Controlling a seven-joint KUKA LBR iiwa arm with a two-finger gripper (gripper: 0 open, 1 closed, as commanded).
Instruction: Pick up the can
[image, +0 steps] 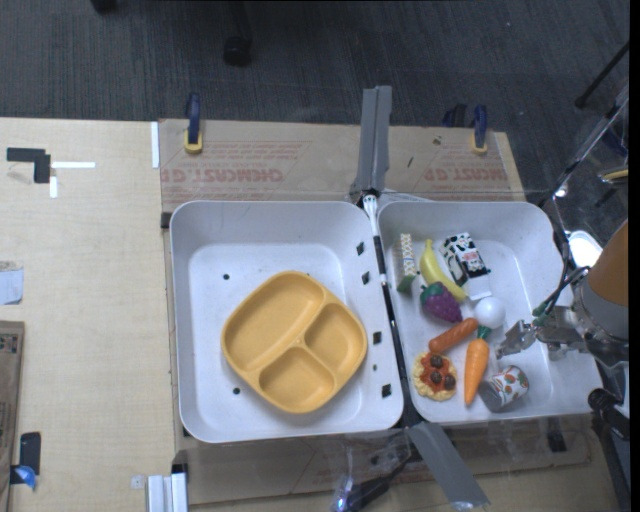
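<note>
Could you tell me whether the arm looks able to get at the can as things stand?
Probably yes: the can lies on its side near the right bin's front, the tool is just above it, and only a carrot lies beside it.

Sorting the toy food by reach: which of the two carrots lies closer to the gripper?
The upright-pointing carrot, beside the can, is closer to the gripper. The other carrot lies slanted, further left, near the purple grapes.

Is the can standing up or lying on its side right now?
On its side. The can lies tipped in the right bin, its label wall facing up and one round end showing, beside the carrot.
</note>
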